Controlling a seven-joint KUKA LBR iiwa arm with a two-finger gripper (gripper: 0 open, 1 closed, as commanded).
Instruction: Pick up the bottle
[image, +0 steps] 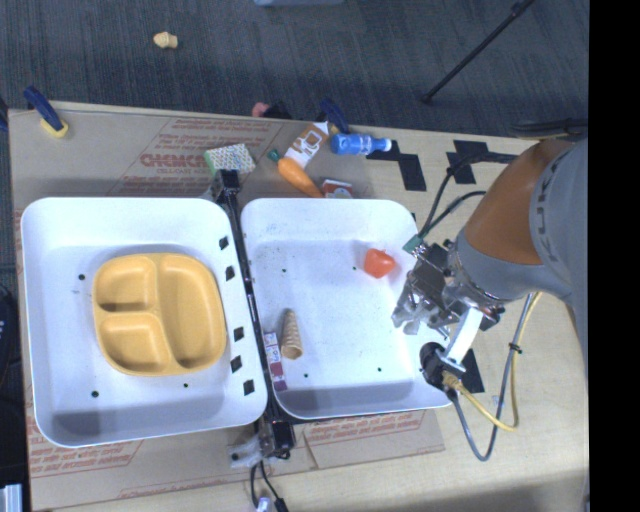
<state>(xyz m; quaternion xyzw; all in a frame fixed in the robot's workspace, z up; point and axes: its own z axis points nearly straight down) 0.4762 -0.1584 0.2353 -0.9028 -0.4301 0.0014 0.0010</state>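
A small blue bottle (356, 145) with a pale cap lies on its side on the cardboard behind the right bin (330, 212), outside it. Next to it lies a white and orange bottle-like item (307, 144). My gripper (418, 308) hangs over the right edge of the right bin, well in front of and to the right of both bottles. A red-orange object (378, 263) lies in the bin just up and left of the gripper. I see nothing held in the gripper.
A brown cone-shaped item (289, 333) lies in the right bin near its left wall. The left bin (40, 300) holds a yellow divided plate (158, 311). An orange carrot-like piece (298, 177) and a green patterned block (230, 157) lie behind the bins.
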